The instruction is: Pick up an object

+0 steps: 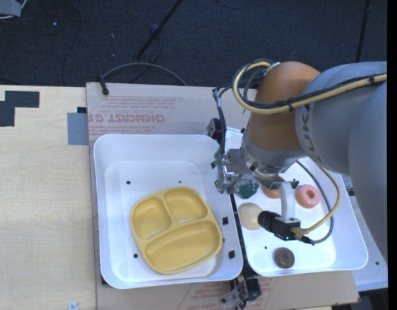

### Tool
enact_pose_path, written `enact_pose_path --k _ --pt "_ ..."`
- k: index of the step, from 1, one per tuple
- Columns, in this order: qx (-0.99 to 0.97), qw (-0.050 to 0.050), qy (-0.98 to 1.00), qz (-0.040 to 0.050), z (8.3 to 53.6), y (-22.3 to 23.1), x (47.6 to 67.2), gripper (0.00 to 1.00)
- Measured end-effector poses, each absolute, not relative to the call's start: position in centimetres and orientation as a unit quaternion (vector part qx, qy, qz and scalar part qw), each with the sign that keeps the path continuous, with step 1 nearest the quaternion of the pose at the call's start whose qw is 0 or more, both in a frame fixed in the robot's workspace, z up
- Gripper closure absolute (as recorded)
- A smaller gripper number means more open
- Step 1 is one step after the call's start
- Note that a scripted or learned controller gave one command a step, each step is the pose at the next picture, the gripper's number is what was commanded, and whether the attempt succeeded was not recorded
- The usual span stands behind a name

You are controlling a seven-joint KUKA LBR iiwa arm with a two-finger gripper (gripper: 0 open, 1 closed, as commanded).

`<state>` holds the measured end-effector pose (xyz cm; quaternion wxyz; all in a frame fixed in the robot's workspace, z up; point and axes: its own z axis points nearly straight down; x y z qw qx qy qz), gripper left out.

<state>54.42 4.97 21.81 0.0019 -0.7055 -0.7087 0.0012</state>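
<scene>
Bench of pale wood (37,192), seen from above at a slant, bearing two shallow white bins side by side on brown cardboard (137,112) with red print. Beyond the bench, along the top, dark floor (121,37).

In the left bin (100,173), a yellow divided tray (177,230) with three compartments, lying flat, turned at an angle, set toward the near right corner.

Reaching in from the right, a bulky grey arm (346,121) with an orange band (282,89) above the wrist. Gripper (230,181) down low over the divide between the two bins, at the left edge of the right bin (356,254), toward its far end. Open or closed: impossible to tell from this angle, with the metal parts crowded and dark.

Possible things to pick, all in the right bin. Just beside the gripper, on its right, a small dark green object (249,188); touching or merely close, not clear. Next to that, partly hidden under the wrist, a bit of something orange (271,192). Farther right, a pink ring doughnut (308,196) with a pale centre, apart from the gripper. Nearer the camera, by the bin's left wall, a cream rounded object (249,216). Near the front edge of the right bin, on its own, a small brown disc (284,258).
</scene>
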Motion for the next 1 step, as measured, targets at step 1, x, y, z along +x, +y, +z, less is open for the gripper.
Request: enact_pose_path --k 1 --pt "-0.705 0.002 -0.709 0.001 20.94 10.23 56.41 1.0"
